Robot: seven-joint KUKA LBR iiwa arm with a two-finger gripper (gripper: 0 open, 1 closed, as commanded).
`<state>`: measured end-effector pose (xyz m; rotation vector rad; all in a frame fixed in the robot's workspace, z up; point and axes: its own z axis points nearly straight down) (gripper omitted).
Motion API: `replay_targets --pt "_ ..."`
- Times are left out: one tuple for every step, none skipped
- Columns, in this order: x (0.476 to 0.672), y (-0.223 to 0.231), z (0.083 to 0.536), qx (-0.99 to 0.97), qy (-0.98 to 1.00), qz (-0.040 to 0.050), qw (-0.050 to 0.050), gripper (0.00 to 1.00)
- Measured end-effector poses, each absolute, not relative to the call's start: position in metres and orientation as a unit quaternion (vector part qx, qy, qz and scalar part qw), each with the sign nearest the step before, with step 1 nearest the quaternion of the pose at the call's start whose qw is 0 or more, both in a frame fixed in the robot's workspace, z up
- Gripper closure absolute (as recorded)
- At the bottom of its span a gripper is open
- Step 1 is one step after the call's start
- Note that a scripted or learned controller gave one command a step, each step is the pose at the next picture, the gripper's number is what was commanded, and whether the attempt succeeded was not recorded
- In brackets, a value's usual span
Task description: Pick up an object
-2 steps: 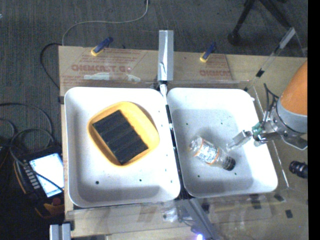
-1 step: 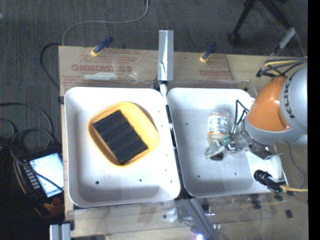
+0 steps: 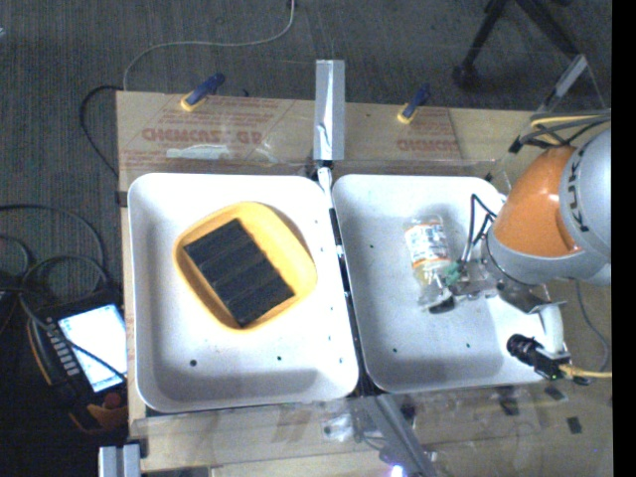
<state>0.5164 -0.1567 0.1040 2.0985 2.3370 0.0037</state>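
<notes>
A small clear packet with an orange and white label (image 3: 426, 245) lies in the right bin (image 3: 397, 356), towards its right half. My gripper (image 3: 449, 288) reaches down from the grey and orange arm (image 3: 542, 222) at the bin's right side. It sits just below and to the right of the packet, close to or touching the packet's lower end. In the left bin (image 3: 159, 366) a yellow dish (image 3: 294, 237) holds a black ridged block (image 3: 239, 269).
A metal bar (image 3: 328, 107) stands behind the seam between the two bins. Two blue-and-yellow clamps (image 3: 202, 91) (image 3: 414, 101) hold the cardboard backing. Cables and a lit tablet (image 3: 89, 341) lie on the floor at left.
</notes>
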Motion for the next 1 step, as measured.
replay_targets --pt "0.5022 -0.0895 0.183 0.647 0.763 -0.0007 -0.001 1.0"
